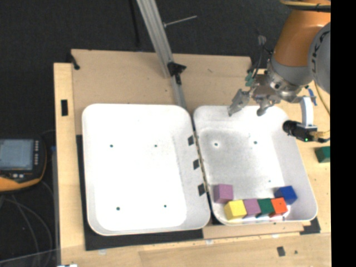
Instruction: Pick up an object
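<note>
The claw (248, 105) hangs over the far rim of the right bin (289, 149), at about one o'clock from that bin's middle, carried by the grey arm (297, 38) with its orange band. Its two fingers (236, 104) stand spread apart, pointing down toward the bin's upper edge, and nothing sits between them.

The small blocks are all gathered along the near edge of the right bin, at roughly six o'clock from its middle and well apart from the claw. A purple block (223, 192) sits a little ahead of the row. Behind it, left to right, run a yellow block (235, 209), a second purple block (252, 206), a green block (265, 206) and an orange block (278, 206), packed close (some seem to touch, though the view is too coarse to be sure). A blue block (286, 193) lies just beside the orange one, at about one o'clock from it.

The left bin (139, 166) lies alongside on the worktop (122, 77).
</note>
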`<state>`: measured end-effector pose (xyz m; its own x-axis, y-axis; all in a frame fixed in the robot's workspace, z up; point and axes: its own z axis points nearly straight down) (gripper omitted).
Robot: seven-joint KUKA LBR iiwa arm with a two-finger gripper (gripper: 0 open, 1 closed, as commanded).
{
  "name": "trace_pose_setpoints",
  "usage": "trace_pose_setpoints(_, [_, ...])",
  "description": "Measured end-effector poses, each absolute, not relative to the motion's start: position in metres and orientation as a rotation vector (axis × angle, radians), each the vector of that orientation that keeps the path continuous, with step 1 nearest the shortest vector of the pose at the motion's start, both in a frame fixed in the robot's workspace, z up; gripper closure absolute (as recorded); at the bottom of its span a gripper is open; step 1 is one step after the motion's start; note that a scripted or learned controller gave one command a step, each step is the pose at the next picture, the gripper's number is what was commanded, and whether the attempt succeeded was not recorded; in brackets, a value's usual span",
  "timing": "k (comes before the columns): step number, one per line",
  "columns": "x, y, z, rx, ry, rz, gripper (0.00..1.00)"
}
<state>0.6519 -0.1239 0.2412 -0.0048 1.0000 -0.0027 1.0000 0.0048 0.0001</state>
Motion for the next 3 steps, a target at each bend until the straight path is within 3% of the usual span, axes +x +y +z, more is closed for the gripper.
trace_pose_setpoints(1, [0.636,-0.132,0.322,2.215,2.214,0.007,0.00])
trace_pose_setpoints(2, [0.597,-0.081,0.222,2.221,2.233,-0.008,0.00])
trace_pose_setpoints(3, [0.600,-0.085,0.238,2.222,2.217,0.003,1.00])
